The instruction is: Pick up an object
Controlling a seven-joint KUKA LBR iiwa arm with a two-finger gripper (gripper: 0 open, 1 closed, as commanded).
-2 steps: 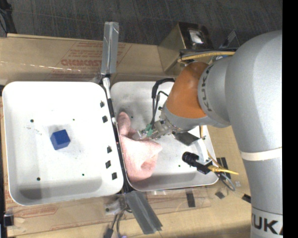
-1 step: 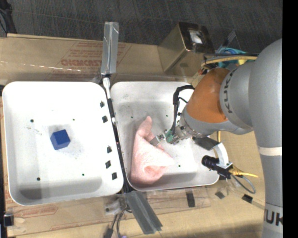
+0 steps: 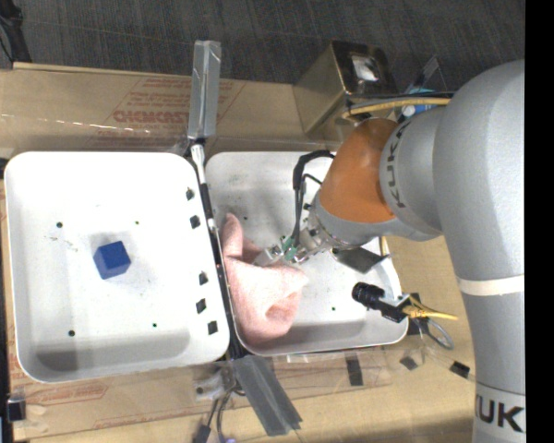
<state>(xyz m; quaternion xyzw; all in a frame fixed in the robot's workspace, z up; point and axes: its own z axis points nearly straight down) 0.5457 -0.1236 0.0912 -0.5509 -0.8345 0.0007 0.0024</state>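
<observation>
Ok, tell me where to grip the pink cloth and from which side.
Grip the pink cloth on the raised fold near its middle, coming straight down from above. It lies crumpled against the right bin's left wall, so a side approach looks blocked, and the fold probably gives the gripper something to pinch.

Two shallow white plastic bins sit side by side on the cardboard-covered surface [image 3: 92, 109]. The left bin [image 3: 37, 340] holds a small blue cube [image 3: 112, 258], lying apart from the walls. In the right bin [image 3: 258, 169], a crumpled pink cloth [image 3: 258, 289] lies against the left wall. The grey arm with its orange band [image 3: 355, 178] reaches down, its gripper [image 3: 291, 250] at the cloth's upper edge.
</observation>
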